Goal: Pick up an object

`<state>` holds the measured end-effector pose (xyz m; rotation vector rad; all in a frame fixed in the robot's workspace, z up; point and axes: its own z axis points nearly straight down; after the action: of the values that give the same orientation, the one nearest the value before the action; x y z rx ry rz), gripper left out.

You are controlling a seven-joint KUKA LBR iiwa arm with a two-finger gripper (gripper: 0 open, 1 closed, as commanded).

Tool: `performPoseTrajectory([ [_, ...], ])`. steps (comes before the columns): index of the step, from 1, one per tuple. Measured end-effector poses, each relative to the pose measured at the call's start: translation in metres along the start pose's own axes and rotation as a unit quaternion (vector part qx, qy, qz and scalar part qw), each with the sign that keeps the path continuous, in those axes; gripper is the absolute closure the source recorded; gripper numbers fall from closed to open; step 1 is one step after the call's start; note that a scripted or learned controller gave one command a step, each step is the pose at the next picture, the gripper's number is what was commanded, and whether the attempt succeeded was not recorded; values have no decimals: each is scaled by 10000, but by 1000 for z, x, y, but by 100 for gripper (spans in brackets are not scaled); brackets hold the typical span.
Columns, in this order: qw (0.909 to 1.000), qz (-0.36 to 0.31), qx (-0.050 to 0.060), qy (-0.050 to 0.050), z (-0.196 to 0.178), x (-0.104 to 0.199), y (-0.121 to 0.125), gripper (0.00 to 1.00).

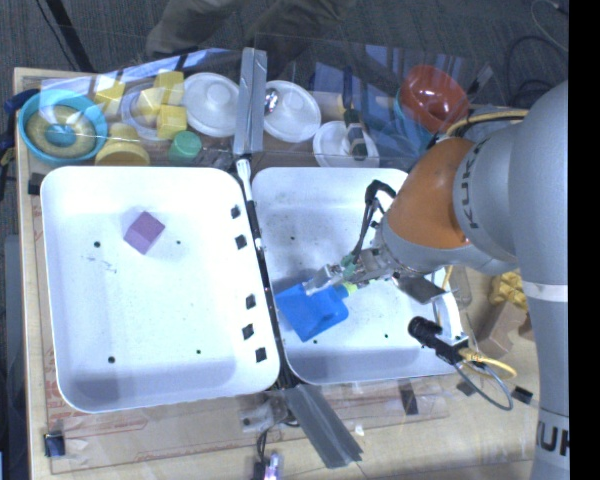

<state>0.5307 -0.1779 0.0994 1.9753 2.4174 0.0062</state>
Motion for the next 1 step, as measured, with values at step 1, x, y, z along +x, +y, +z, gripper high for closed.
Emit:
performPoseTrajectory([
  [1,10000,0,0,0,0,0,0,0],
])
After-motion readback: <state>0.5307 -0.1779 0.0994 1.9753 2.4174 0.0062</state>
